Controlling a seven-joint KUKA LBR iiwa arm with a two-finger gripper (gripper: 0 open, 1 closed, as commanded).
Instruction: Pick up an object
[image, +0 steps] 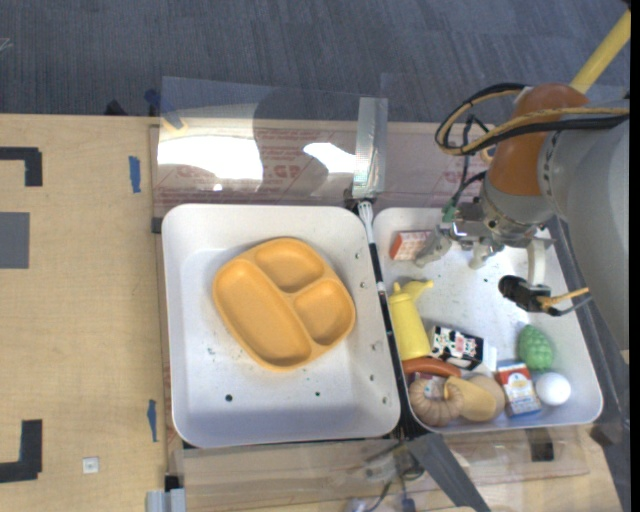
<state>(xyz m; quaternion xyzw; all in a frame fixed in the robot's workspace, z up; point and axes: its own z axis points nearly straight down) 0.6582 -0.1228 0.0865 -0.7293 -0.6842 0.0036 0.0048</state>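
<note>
Grey carpet runs along the far side of the tan worktop (80, 300), which carries two shallow white bins side by side. The left bin (190, 230) holds one yellow plate (285, 300), rounded and split into three compartments, lying flat near its middle. The right bin (480, 300) is crowded along its near and left sides. The grey arm (590, 170), with its orange band, reaches over the far part of that bin.

A yellow squeeze bottle (408, 320) lies along the right bin's left wall, nozzle pointing away. Near the front wall sits a brown lumpy soft item (455, 398), with a red sausage (430, 367) touching its far side and a black-and-white carton (458, 346) just beyond. Toward the front right corner are a green bumpy fruit (537, 348), a red-and-white carton (517, 388) and a white ball (552, 388).

The tool (457, 250) hangs over the bin's far left part, its fingers spread wide with nothing between them. Just beside its left finger, in the far left corner, lies a small box (410, 243), red with a white face, flat on the bin floor.
</note>
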